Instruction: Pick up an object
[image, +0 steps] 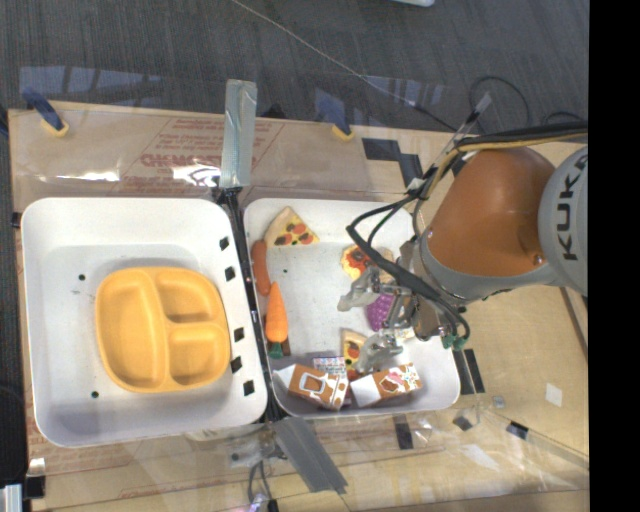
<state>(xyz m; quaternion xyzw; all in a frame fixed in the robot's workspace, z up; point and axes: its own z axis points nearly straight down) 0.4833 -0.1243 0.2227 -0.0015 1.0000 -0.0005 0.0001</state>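
gripper (372, 318) spread over right bin (310, 272), straddling purple grapes (379, 308), half hidden; arm blocks bin's right side.

You see the arm (520, 225) as a bulky rounded shell, with a broad glossy orange band (485, 215) and pale grey casing beside it that bears dark "KU" lettering (573, 215). Thin black cables (455, 150) loop off the orange band's upper side, and more run along its lower rim. Below and left of that band you find the gripper (372, 320), bare silvery metal parts with small dark fittings.
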